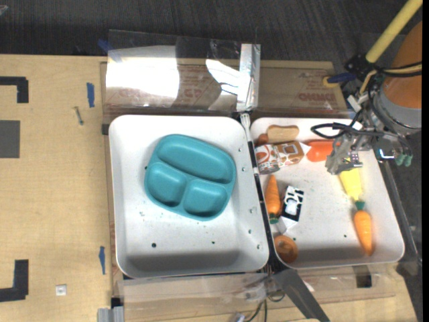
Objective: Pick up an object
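The right bin holds several toy foods. A yellow piece lies just under my gripper, which hangs over the bin's upper right part; the yellow piece's top end meets the gripper tip. An orange carrot lies below the yellow piece. Another orange piece sits just left of the gripper. Along the bin's left side are a bun-like piece, an orange-and-white packet, a second carrot, a black-and-white card and a brown round piece.
The left bin carries a teal divided plate. A clear plastic sheet and a foil strip lie behind the bins. Cables and the arm's orange band crowd the right bin's upper right corner.
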Robot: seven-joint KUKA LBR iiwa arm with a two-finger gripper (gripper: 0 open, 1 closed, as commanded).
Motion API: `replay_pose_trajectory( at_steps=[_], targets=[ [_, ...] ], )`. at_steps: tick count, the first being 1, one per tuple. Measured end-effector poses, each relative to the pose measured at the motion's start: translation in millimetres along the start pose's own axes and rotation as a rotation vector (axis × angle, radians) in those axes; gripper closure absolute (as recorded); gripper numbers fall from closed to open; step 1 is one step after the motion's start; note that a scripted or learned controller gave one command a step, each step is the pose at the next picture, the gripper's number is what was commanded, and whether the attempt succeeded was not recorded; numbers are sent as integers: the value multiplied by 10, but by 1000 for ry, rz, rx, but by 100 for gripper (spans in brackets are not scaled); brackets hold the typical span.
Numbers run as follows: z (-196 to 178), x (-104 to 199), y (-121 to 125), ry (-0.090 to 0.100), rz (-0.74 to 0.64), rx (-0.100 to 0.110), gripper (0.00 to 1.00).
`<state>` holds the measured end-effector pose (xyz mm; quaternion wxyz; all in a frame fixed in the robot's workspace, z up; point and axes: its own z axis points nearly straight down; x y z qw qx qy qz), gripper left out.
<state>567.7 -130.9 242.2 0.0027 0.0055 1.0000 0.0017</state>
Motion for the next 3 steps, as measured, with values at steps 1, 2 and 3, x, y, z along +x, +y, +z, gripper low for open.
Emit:
replay_pose_trajectory(
  at_steps=[1,2,3],
  targets=[
    [215,-651,752,-2,126,1,100],
    [-322,-895,870,-8,220,2,100],
    [-170,-271,253,1,-10,4,100]
  ],
)
